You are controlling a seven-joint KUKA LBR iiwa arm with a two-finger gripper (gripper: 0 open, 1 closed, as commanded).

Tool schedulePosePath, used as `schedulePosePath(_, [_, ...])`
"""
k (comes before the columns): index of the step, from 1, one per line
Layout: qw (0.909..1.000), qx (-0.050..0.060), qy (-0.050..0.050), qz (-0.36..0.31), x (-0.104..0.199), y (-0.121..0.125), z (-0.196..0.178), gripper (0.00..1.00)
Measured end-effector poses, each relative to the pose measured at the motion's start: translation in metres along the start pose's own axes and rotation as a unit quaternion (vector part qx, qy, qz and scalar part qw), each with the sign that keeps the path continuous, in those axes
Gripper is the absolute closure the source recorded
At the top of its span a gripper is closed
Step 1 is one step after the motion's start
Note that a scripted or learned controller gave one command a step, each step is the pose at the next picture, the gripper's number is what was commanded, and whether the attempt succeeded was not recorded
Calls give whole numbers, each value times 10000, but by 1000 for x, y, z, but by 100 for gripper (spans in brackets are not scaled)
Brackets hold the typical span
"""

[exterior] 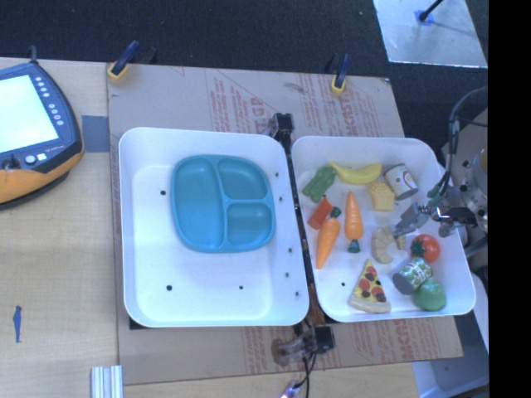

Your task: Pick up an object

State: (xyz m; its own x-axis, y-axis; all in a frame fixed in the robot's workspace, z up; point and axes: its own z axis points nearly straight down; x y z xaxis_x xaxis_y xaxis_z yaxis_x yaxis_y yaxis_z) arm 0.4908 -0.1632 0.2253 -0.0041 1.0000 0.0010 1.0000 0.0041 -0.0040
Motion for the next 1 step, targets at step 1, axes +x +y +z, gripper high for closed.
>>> schedulePosePath(1, [10000, -55, -28, -10, 27, 49, 130, 0])
